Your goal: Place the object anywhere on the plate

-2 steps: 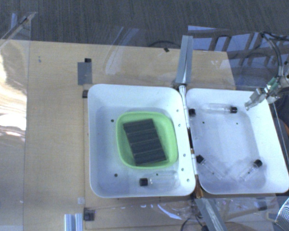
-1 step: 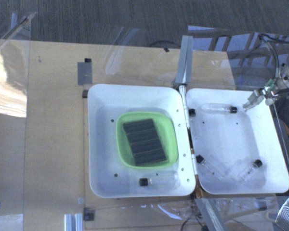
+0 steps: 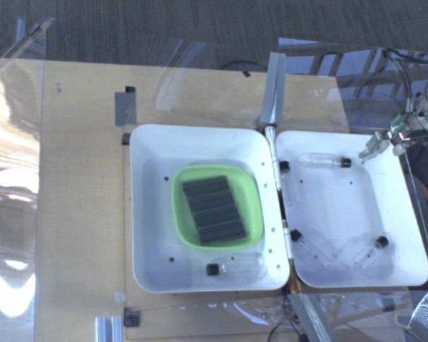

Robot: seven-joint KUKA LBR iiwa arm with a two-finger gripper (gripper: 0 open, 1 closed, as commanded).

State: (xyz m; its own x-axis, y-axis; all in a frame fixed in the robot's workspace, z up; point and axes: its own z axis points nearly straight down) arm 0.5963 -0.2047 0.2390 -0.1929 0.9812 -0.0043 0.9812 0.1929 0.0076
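Item: wooden counter (image 3: 78,212) bearing two shallow white bins side by side. Left bin (image 3: 150,262): holds a green plate (image 3: 180,191), squarish with rounded corners, and on it a dark ribbed rectangular object (image 3: 214,209) lying flat, slightly turned, wholly inside the plate's rim; a small black piece (image 3: 212,268) lies on the bin floor just below the plate. Right bin (image 3: 406,255): several clear tube-like items with dark caps, one (image 3: 321,162) near the upper edge, others (image 3: 367,248) toward the lower corners. End effector (image 3: 376,147): seen at the upper right corner of the right bin, well apart from the plate, nothing visible between its fingers; whether spread or pressed together cannot be told at this size. Assessment: the object appears already placed, so the task looks complete or nearly so. Handling note: the sound course would be to keep the arm high and clear of the left bin, since any low sweep risks nudging the plate or sliding the object off.
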